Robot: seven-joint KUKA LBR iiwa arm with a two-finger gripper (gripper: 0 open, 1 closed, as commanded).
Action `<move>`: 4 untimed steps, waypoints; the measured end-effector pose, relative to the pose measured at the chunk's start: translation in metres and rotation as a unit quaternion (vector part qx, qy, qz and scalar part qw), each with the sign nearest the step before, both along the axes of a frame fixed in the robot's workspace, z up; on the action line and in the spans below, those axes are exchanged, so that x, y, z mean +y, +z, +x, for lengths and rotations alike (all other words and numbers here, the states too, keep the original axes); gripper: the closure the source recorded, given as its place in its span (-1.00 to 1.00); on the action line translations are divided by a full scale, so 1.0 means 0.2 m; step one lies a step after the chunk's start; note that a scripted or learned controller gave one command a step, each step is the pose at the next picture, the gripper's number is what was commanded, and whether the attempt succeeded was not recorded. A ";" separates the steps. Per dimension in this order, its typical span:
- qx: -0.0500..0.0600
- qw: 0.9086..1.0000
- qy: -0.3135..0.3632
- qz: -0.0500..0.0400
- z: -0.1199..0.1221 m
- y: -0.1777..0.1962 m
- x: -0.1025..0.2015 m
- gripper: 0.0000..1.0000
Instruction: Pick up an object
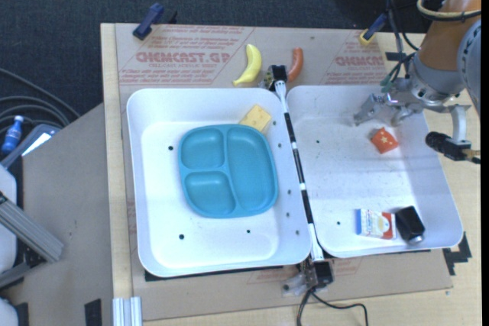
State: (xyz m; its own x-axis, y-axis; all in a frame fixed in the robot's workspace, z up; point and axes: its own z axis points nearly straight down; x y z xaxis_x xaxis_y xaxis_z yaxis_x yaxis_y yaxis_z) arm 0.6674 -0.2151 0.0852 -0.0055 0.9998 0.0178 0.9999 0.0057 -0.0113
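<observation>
Pincer hovers with fingers spread and nothing between them, at the right bin's far edge, beside an orange block just nearer. Left to right: the left bin holds a blue divided plate and yellow block. Centring over the orange block before descending seems wise; open floor surrounds it, the right wall being closest.

The bench board bears red "CHEMCAST" lettering, repeated at its right
</observation>
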 end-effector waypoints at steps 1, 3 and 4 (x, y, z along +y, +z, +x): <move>0.000 1.000 0.000 0.000 0.00 0.00 0.00 -1.00; 0.000 1.000 0.000 0.000 0.00 0.00 0.00 -1.00; 0.000 1.000 0.000 0.000 0.00 0.00 0.00 -1.00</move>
State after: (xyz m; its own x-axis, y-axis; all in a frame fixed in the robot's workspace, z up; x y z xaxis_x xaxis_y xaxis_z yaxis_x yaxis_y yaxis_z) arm 0.6674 -0.2152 0.0851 -0.0055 0.9998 0.0176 0.9999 0.0057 -0.0113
